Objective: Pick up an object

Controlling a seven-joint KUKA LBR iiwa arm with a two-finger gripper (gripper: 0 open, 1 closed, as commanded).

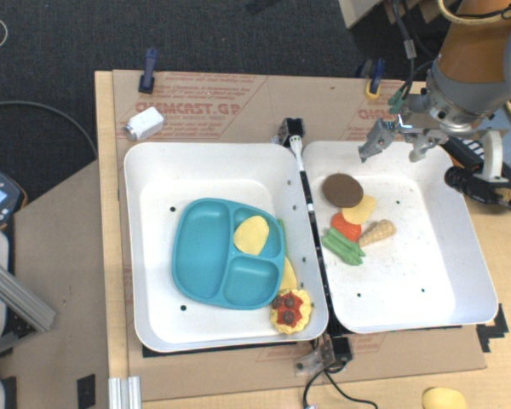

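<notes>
The gripper (399,141) hangs over the far edge of the right bin (447,254), its two fingers spread apart with nothing between them. The arm (477,49) comes in from the upper right, orange band above the grey wrist. In the right bin, near its left wall, a small cluster of toy food lies together: a brown disc (342,190), a yellow piece (363,209) just beside it, a red piece (346,226), a tan cone (376,232) and a green pod (342,248), touching or nearly so. The left bin (153,228) holds a blue tray (206,258) with a yellow piece (252,234) in its upper right compartment; a red and yellow pizza toy (290,310) lies just off the tray's near right corner
</notes>
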